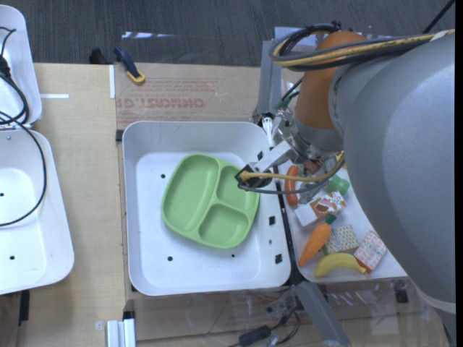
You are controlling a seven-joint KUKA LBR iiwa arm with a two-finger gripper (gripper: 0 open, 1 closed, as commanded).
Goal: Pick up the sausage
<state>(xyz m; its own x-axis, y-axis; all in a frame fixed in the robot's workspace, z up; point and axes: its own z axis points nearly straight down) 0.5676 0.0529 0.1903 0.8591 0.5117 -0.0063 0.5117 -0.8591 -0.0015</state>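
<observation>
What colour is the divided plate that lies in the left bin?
The divided plate is light green, seen clearly in the camera view.

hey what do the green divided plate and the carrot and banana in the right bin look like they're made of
Green divided plate: probably moulded plastic, one even matte colour with soft rounded ridges between compartments. Carrot and banana: likely plastic toy food, judging by flat uniform orange and yellow and smooth, simplified shapes; too small here to rule out rubber or foam.

Red mirrored lettering on the cardboard sheet (pixel 184 96) behind the bin, too blurred to read with certainty
</observation>
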